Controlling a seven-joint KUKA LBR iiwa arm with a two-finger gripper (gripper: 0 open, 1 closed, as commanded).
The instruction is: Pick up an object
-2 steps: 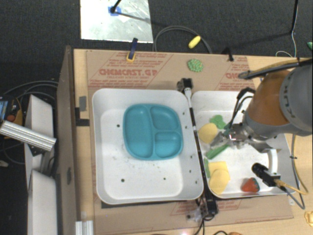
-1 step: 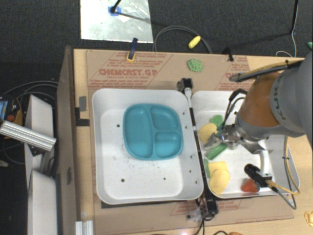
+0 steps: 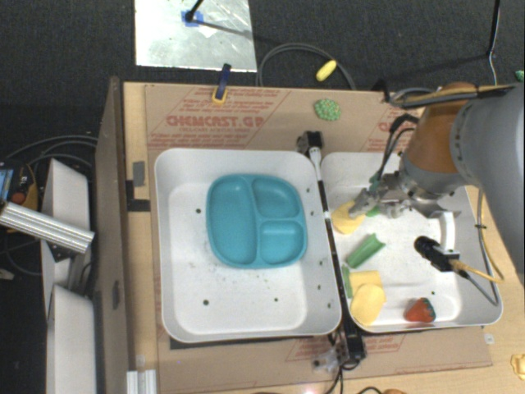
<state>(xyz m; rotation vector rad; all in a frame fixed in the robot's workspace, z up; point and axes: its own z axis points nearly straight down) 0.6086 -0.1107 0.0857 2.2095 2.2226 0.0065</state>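
Seemingly clenched on a yellow piece (image 3: 348,220), the hand (image 3: 367,203) hangs near the right bin's (image 3: 467,314) left wall.

Grey rounded arm link (image 3: 490,138), smooth matte casing, bulky at right side of scene. Orange band (image 3: 432,142) next to it, above the wrist. Thin dark cables loop along the band's left side. End effector (image 3: 379,197) is a small cluster of grey metal and dark parts at the arm's tip; detail too blurred to resolve.
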